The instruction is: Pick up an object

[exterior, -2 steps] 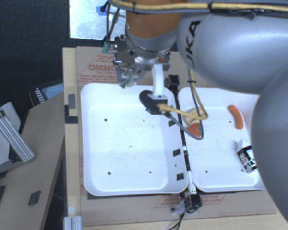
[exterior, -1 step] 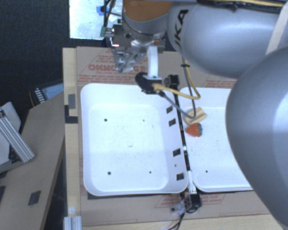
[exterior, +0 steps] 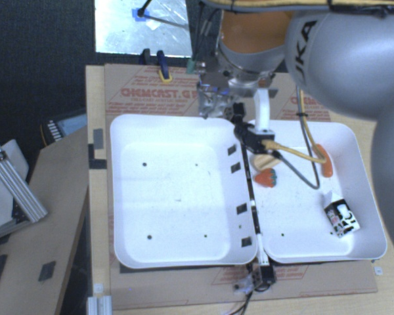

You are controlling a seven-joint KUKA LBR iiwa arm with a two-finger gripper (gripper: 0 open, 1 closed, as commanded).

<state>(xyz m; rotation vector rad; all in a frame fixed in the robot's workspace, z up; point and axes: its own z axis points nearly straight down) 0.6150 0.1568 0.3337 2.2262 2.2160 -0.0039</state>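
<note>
Nothing is picked up yet, as far as this view shows: the gripper (exterior: 215,104) hangs over the far rim of the left bin (exterior: 177,202), at about one o'clock of that bin, with no object seen in it. Whether it is open or closed I cannot tell, as the tool is small, blurred and partly merged with the wrist above it. The things to choose from lie in the right bin (exterior: 295,231): a red object (exterior: 266,178) at about ten o'clock of that bin, near the divider, with a tan piece (exterior: 261,162) touching it at its twelve o'clock; an orange elongated object (exterior: 324,161) at about one o'clock; and a black-and-white object (exterior: 340,218) at about four o'clock, near the rim. By my reading the whole job remains: move over one of them, descend, close and lift. The grey arm (exterior: 341,51) covers the far right corner of the right bin, so anything under it is hidden, and the tan piece is too unclear to identify
</note>
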